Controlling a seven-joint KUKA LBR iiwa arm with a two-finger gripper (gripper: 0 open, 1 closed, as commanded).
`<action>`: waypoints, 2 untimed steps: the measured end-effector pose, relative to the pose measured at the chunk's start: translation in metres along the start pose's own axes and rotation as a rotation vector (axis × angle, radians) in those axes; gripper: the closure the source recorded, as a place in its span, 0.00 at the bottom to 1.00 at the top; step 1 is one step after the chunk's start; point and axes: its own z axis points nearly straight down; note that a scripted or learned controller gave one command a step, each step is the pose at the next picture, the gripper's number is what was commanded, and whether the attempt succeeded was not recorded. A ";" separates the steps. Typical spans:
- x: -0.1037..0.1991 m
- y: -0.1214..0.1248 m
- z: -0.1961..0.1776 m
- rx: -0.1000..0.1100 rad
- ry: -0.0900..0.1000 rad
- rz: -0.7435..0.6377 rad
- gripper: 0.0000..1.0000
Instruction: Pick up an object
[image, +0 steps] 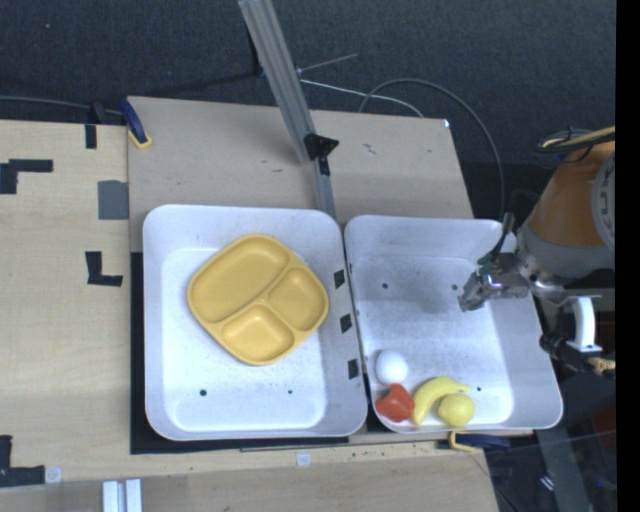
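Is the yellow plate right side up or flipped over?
Right side up. The yellow plate lies flat in the left bin, and its three hollow sections face upward.

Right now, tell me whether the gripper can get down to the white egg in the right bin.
Probably yes. The gripper hangs over the right bin; the white egg lies open from above, with bare floor between. The red piece crowds only its near side.

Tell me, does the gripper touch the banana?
Apart. The camera view shows the gripper over the upper part of the right bin, with bare bin floor between it and the banana in the lower corner.
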 end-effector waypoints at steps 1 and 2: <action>-0.005 -0.005 -0.059 -0.002 -0.001 0.001 1.00; -0.003 0.004 -0.105 -0.001 -0.001 0.000 1.00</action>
